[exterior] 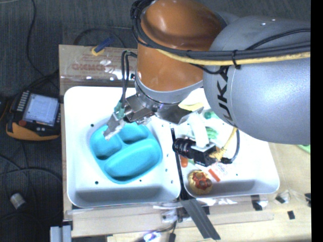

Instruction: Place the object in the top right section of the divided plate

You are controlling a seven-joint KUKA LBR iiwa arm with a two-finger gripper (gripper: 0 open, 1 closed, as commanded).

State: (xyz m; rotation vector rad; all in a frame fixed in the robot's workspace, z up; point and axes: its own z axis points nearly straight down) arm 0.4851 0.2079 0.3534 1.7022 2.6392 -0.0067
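Setting: bench point(295, 185) with two white bins; pendant point(35, 112) on the dark floor to the left.
Gripper: gripper point(113, 127) low over the plate's point(131, 160) upper-left section; finger opening and any load, cannot tell.
Object: not identifiable; possibly at the fingers, hidden.
Risk: a release here likely lands in the wrong section, since the tool sits left of the top right one.
Left bin point(75, 135): blue divided plate, sections apparently bare.
Right bin point(252, 183): round brownish item point(200, 181), green pieces point(212, 132), clutter.
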